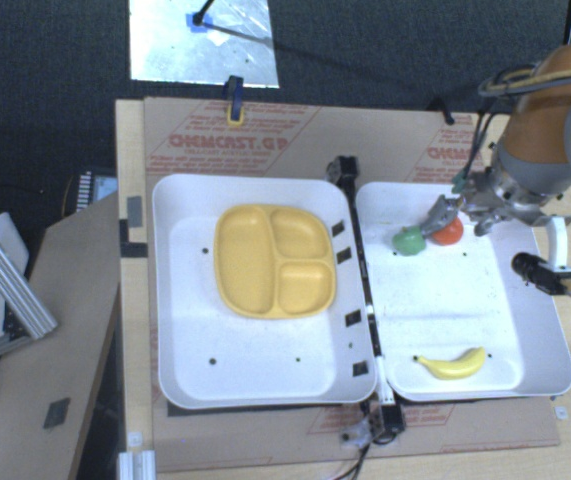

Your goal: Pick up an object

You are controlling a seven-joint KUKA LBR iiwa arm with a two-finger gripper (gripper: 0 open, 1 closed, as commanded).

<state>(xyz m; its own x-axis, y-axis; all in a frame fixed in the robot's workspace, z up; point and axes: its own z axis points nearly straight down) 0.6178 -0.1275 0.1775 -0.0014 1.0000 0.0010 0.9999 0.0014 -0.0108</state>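
Observation:
Three objects lie in the right bin [535, 338]: a green round fruit [408, 239] and a red-orange round fruit [449, 231] near the far edge, and a yellow banana [453, 363] near the front. My gripper [462, 220] hangs low over the far part of that bin, open. Its left finger [438, 214] sits just above the gap between the green and red fruits. The red fruit lies below the gripper, partly between the fingers, and rests on the bin floor. Nothing is lifted.
The left bin [180, 358] holds a yellow divided plate [273, 260]. A black divider strip [357, 268] runs between the bins. The grey arm with its orange band [550, 98] reaches in from the upper right. A black fitting [535, 268] sits at the right bin's edge.

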